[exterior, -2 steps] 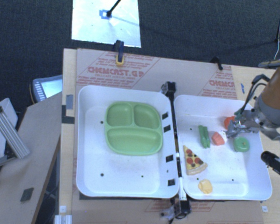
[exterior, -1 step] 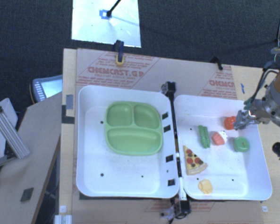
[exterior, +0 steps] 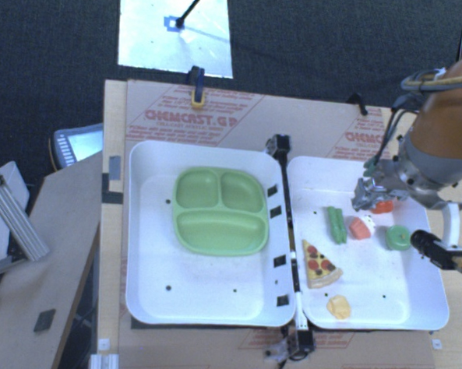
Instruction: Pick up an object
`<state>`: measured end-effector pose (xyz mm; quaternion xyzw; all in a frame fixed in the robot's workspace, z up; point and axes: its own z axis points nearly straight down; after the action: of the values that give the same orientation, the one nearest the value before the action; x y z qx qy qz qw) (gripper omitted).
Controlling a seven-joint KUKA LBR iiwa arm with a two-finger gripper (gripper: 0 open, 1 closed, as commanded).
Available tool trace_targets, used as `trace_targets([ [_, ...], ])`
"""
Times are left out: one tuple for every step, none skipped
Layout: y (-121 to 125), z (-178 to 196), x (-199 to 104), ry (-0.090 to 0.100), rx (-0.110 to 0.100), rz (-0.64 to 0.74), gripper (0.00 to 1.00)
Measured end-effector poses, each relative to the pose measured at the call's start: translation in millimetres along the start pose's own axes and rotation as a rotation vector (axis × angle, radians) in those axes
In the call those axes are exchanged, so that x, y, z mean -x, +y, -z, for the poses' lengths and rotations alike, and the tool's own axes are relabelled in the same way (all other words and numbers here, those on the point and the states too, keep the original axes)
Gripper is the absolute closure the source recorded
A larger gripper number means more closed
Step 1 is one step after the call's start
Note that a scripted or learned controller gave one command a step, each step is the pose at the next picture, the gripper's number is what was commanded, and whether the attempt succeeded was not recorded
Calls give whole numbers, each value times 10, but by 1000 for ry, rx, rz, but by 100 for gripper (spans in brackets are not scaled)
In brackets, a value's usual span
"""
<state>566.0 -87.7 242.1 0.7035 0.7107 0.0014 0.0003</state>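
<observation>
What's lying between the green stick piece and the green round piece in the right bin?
In the camera view, a small orange-red block lies between the green stick and the green round piece.

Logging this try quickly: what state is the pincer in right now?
Pincer: over the right bin, above a small red and white piece; whether it is open, closed or holding anything cannot be told.

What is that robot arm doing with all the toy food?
The arm's gripper is down in the right bin, at the back, right by a small red and white piece. It's trying to pick something up, but I can't tell if it has anything yet. A green stick, a green round piece, a pizza slice and a yellow piece lie there too. The left bin has a green divided plate.
</observation>
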Motion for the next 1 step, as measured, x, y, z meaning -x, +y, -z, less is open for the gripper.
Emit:
trace_targets([
  [60, -123, -509, 1, -2, 0, 100],
])
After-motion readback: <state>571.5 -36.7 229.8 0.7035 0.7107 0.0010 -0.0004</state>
